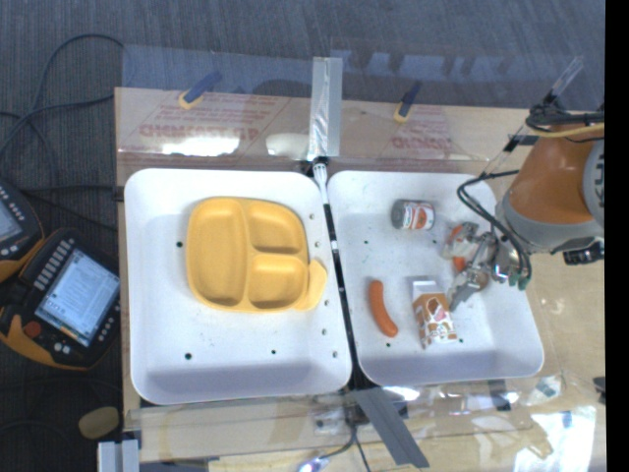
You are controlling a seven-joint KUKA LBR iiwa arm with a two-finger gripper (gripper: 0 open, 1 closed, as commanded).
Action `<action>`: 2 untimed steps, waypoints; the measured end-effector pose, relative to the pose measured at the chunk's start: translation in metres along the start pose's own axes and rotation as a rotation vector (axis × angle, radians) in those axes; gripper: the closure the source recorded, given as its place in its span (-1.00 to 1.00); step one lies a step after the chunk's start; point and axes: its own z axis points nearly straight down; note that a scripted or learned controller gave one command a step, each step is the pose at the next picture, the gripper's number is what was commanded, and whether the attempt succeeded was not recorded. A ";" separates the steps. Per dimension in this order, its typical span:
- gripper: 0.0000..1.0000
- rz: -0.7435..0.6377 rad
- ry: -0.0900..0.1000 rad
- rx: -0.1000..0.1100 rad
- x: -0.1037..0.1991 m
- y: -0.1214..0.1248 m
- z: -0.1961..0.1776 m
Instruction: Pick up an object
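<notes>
- Two shallow white bins sit side by side on the bench: the left bin (157, 362) and the right bin (511, 357), meeting along a central divider.
- A yellow compartment tray (251, 254) lies in the left bin, slightly above the middle, with one long section on its left and two smaller ones on its right.
- The right bin holds a small can (413, 214) lying on its side near the upper middle, its label partly red.
- An orange-red hot dog (382, 308) lies lower down, near the bin's left wall, slanted from upper left to lower right.
- A small printed packet (433, 321), white at the top with orange and brown below, lies just to the right of the hot dog, near the bin's lower edge.
- The arm (555, 190) reaches in from the right, its orange band above the bin's upper right corner.
- The gripper (470, 273) hangs over the right half of the right bin, just above and to the right of the packet.
- Its fingers are too small and cluttered to read, so whether the tool is wide, narrow or holding anything cannot be told.
- A small orange-and-white item (460, 234) sits close by the gripper's upper side; what it is cannot be told.
- A handheld control pendant (69, 298) with a lit screen lies on the floor left of the bench, with black cables (49, 96) trailing above it.
</notes>
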 end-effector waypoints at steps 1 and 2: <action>-1.00 0.437 0.000 0.003 0.020 0.023 0.000; 1.00 0.435 -0.004 0.005 0.018 0.023 -0.011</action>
